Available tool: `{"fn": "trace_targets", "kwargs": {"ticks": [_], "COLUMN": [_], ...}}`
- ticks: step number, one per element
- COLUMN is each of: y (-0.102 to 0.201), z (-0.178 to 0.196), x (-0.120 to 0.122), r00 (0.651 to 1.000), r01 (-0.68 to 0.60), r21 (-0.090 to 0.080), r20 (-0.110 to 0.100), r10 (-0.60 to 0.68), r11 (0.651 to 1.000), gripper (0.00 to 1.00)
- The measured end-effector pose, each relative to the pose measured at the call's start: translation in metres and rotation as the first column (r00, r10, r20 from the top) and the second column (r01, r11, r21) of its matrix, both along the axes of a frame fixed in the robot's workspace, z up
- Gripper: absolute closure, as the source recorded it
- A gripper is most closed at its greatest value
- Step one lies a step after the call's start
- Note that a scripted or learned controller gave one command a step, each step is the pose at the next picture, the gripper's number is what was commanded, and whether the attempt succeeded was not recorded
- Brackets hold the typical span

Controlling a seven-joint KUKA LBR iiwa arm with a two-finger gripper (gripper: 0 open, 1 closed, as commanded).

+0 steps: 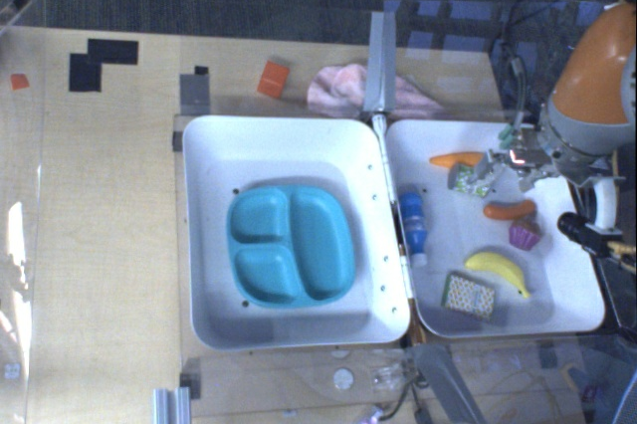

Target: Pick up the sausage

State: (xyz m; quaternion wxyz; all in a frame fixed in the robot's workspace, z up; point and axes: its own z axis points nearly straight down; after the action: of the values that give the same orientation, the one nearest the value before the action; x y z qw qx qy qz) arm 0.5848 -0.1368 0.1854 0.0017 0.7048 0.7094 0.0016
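Note:
The sausage (510, 209), reddish-brown and short, lies in the right bin (567, 313) near its right middle. My gripper (496, 169) hangs over the upper part of that bin, a little above and to the left of the sausage and apart from it. Its tip is beside a small greenish-grey item (465, 179). The arm's orange band (595, 74) reaches in from the upper right.
The right bin also holds an orange carrot (454, 158), a purple cup-like piece (525, 235) just below the sausage, a banana (498, 271), a speckled square (468, 294) and a blue bottle (412, 223) along its left wall. The left bin (209, 213) holds a blue divided plate (292, 244).

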Motion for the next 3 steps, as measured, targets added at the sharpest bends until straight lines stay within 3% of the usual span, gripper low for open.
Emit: {"fn": "trace_targets", "kwargs": {"ticks": [1, 2, 3], "y": [-0.036, -0.062, -0.034], "z": [-0.089, -0.096, -0.095], "x": [-0.003, -0.027, -0.074], "r00": [0.998, 0.936, 0.973], "r01": [-0.064, 0.351, 0.232], "r21": [-0.001, 0.005, 0.001], "r20": [0.004, 0.009, 0.012], "r10": [0.064, -0.351, -0.231], "r11": [0.998, 0.936, 0.973], "gripper": [0.00, 0.00, 0.00]}}
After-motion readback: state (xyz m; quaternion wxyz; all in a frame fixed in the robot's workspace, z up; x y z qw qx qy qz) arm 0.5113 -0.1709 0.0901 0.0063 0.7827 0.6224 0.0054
